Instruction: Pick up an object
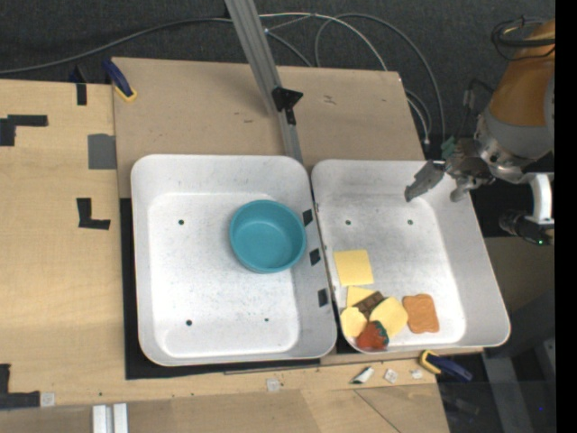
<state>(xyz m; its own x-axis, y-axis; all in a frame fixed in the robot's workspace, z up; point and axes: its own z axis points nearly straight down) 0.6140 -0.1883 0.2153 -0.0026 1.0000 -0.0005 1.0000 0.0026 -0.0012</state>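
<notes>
Tool (439,183) of mine hung over the right bin's (469,269) far right corner, fingers spread, with nothing between them. Objects lay well apart from it at that bin's near end: a yellow square (353,266), an orange piece (421,313) and a red one (371,336). A blue bowl (266,234) sat in the left bin (171,242).
</notes>
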